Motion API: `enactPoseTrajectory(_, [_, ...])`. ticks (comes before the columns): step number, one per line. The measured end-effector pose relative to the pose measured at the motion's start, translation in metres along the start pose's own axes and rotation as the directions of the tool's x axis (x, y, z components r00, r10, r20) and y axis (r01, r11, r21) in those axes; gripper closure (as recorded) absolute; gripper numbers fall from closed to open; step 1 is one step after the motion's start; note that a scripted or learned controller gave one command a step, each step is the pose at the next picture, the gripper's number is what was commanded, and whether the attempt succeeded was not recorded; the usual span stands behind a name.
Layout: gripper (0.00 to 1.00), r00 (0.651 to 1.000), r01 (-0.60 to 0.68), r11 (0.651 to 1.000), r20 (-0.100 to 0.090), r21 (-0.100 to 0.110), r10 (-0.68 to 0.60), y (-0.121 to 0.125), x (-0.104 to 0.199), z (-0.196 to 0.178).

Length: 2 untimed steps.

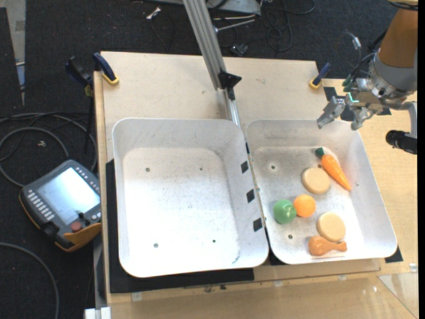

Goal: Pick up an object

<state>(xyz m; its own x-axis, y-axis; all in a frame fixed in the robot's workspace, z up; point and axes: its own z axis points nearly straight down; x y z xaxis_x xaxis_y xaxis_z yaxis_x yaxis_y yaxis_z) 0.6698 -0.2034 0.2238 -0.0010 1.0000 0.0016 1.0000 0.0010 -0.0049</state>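
- The claw (pixel 343 113) hovers above the right bin's (pixel 378 198) far rim with its fingers spread and nothing between them.
- The carrot (pixel 334 167) lies nearest, beside a tan disc (pixel 316 181); it looks light, rigid and smooth, best pinched across its thicker middle.
- The arm's upper part is cut off at the edge.

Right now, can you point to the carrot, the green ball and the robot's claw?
carrot (pixel 335 170), camera view, middle of its orange body.
green ball (pixel 284 211), camera view, its top.
gripper (pixel 344 118), camera view, between its fingertips.
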Motion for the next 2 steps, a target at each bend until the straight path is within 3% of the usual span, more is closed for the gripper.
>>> enactPoseTrajectory(1, [0.0,1.0,0.002,1.0,0.002,-0.003,-0.002,0.001,0.0,-0.003])
enactPoseTrajectory(2, [0.0,1.0,-0.001,1.0,0.0,0.001,0.001,-0.006,0.0,0.06])
